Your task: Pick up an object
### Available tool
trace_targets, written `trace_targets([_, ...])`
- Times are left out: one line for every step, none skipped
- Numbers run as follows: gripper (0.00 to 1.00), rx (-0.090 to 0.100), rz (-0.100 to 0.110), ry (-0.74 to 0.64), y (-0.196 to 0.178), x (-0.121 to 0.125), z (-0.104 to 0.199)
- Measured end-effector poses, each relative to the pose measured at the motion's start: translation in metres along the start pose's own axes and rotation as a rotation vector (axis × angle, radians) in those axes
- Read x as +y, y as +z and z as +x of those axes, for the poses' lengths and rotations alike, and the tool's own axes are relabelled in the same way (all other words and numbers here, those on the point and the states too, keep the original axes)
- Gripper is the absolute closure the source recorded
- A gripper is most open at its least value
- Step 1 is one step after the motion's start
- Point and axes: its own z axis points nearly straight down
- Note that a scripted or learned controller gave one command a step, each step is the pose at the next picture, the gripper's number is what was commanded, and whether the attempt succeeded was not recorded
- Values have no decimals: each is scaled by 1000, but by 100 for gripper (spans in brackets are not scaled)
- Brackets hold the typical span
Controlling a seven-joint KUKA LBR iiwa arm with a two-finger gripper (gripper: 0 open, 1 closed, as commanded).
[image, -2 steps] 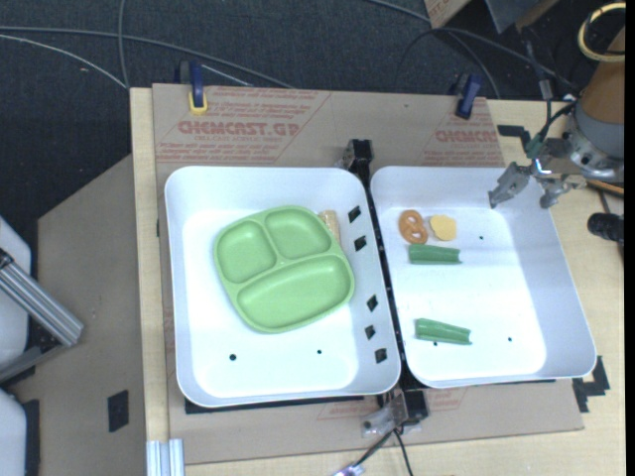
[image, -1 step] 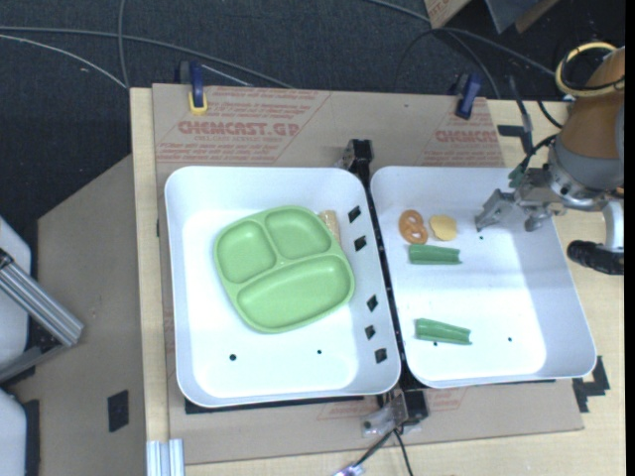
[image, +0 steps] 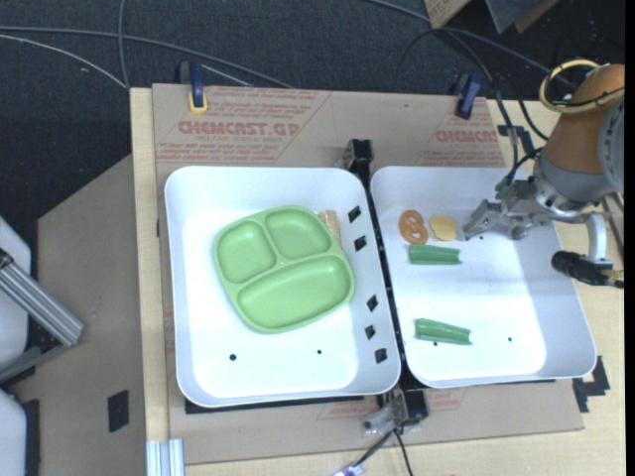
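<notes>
A: The grey two-finger gripper point(image: 477, 223) sits low over the right shallow white bin point(image: 556, 350), near its far edge. Its fingers are spread, with nothing between them.

B: What's closest to it?

A: A small round yellow piece point(image: 444, 229), just beside the fingertips on their left. Touching that piece on its left is an orange ring-shaped pretzel point(image: 413, 227).

B: Anything else in that bin?

A: Two green bean-like plastic pieces. One long green piece point(image: 435, 255) lies just below the pretzel and the yellow piece; the other green wedge-shaped piece point(image: 443, 333) lies nearer the front — well apart from the gripper.

B: And the left white bin point(image: 198, 365)?

A: It holds a light green three-compartment plastic plate point(image: 284, 268), lying flat, with a small tan block point(image: 330, 223) at its far right edge.

B: Around the bins?

A: Both rest on a brown cardboard sheet with red lettering point(image: 238, 122) — two blue clamps point(image: 197, 85) pin its far edge. Black clips point(image: 376, 305) run between the bins.
</notes>
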Motion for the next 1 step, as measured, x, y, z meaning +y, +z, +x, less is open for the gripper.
trace_targets([100, -4, -5, -1, -13, 1, -1])
